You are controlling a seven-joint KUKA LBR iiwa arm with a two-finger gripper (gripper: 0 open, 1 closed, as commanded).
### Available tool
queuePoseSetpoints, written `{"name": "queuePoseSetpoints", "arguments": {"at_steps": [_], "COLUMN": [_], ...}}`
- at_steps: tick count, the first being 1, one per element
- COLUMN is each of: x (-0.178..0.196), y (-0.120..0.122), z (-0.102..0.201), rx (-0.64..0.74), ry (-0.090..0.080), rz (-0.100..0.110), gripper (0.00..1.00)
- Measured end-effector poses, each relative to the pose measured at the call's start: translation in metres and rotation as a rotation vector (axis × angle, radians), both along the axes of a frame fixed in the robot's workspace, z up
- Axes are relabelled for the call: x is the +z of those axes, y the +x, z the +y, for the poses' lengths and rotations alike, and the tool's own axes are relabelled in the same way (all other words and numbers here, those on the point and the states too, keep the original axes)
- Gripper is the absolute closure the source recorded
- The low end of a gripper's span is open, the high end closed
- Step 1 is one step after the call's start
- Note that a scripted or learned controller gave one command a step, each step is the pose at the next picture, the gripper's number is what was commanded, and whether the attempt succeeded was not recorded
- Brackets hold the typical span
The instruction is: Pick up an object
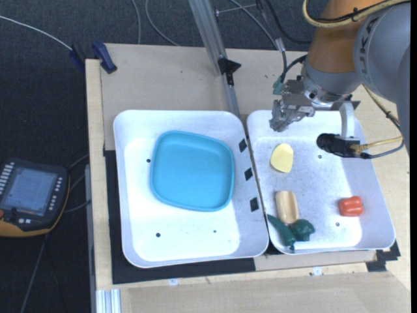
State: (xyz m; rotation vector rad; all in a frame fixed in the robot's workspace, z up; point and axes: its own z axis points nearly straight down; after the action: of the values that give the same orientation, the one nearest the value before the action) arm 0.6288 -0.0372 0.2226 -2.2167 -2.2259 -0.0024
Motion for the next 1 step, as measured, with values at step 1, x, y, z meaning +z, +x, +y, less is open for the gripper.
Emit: {"name": "queuePoseSetpoints", "arguments": {"at_steps": [1], "x": [-0.0013], "y": [0.0078], "z": [0.0469], "rx": [0.000], "ry": [0.000], "rz": [0.001], "gripper": [1.00]}}
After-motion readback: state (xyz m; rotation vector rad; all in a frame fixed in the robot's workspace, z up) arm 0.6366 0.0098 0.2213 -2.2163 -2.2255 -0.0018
